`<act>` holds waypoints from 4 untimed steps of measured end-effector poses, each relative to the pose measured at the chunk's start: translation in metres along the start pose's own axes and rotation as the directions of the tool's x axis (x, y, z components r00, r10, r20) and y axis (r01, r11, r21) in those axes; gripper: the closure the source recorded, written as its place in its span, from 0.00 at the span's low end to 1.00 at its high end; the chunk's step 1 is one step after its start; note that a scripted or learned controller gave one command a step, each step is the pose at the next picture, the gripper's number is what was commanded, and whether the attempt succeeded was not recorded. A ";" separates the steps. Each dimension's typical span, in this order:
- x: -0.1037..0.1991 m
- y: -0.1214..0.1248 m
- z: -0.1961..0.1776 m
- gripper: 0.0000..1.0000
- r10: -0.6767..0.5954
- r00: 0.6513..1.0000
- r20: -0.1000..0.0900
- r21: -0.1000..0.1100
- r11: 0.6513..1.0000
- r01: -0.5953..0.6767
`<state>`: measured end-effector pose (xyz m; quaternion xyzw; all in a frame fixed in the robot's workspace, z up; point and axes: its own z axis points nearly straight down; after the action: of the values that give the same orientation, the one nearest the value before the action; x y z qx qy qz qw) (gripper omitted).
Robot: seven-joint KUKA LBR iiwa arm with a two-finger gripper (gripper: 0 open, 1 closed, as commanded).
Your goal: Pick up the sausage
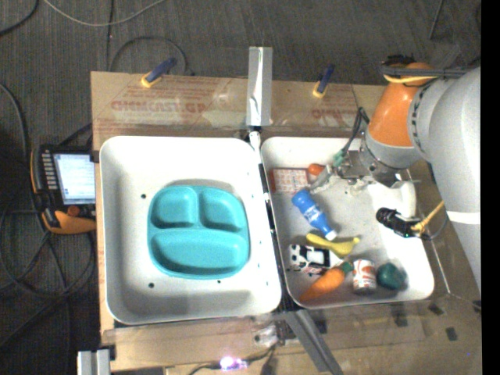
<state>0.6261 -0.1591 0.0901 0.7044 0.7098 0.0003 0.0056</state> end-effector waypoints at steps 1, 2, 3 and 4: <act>-0.039 0.040 0.004 0.00 0.073 0.997 -0.010 0.026 0.997 -0.073; -0.047 0.038 -0.003 0.00 0.241 0.971 -0.010 0.041 0.970 -0.240; -0.047 -0.020 -0.007 0.00 0.187 0.982 -0.010 0.014 0.982 -0.187; -0.036 0.045 0.002 0.00 0.160 0.987 -0.005 0.003 0.987 -0.160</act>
<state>0.6710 -0.1951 0.0886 0.7591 0.6510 0.0013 0.0028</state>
